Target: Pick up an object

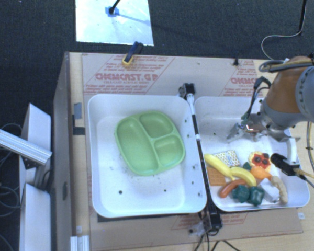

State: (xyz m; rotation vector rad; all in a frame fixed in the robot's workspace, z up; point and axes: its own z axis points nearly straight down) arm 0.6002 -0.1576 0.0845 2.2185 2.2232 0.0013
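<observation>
Hovering at the right bin's (303,195) upper part, the gripper (239,129), fingers spread, holds nothing; the banana (230,170) lies untouched.

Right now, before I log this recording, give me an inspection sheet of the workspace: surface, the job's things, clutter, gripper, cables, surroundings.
Surface: bench board with red print, bearing the left bin and the right bin side by side.
Job's things: green divided plate alone in the left bin; in the right bin's near half, a yellow banana, an orange carrot-like piece, dark green pieces, a checkered piece and an orange-and-yellow toy, bunched together.
Clutter: yellow-and-black clamp on the board's far edge.
Gripper: gripper low over the right bin's far half, apart from the pile; state unclear.
Cables: black cable looping above the arm.
Surroundings: dark carpet; pale sheet beyond the bench.
</observation>
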